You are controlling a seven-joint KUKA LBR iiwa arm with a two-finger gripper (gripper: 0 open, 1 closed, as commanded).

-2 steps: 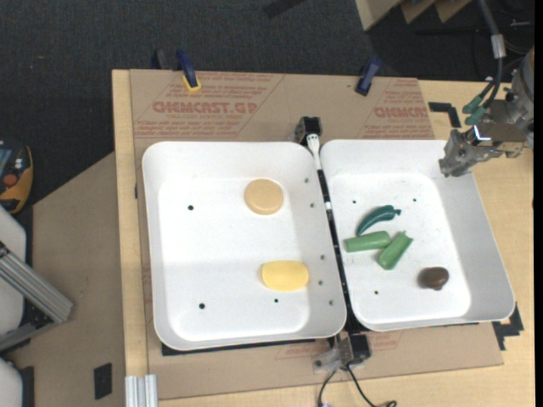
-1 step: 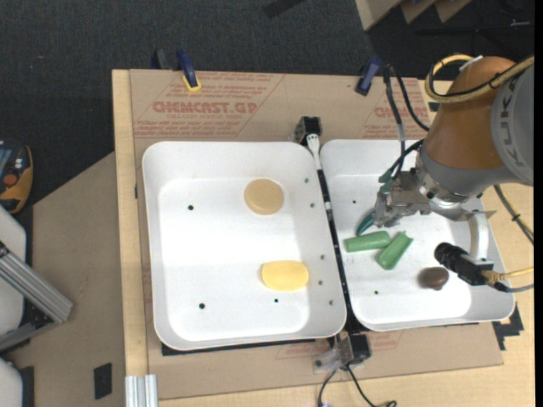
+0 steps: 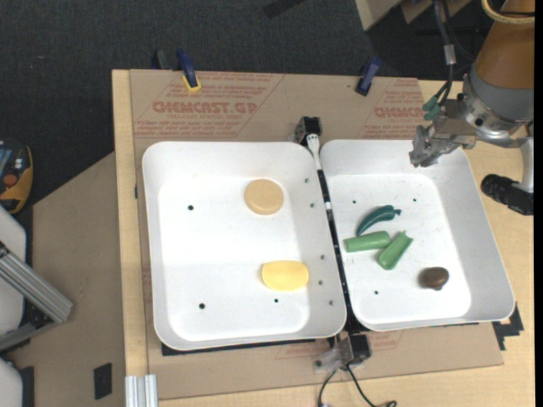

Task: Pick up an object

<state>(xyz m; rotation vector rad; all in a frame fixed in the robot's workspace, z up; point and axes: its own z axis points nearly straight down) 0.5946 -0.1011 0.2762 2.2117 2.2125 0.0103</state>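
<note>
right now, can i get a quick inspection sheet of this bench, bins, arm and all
surface: cardboard sheet under two white bins
job's things: left bin holds a tan disc and a yellow lump; right bin holds three green pieces and a brown lump
clutter: nothing seen
grippers: gripper over the right bin's far edge, holding nothing
cables: wires at the near edge
surroundings: clamps on the far edge, dark floor

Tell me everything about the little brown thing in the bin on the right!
The brown thing is a small, rounded, dark brown lump with a slightly shiny top; what it is made of cannot be told. It lies on the floor of the right bin, near the front right corner. Nothing touches it: the green pieces lie apart to its left, and the gripper hangs over the bin's far edge.
</note>
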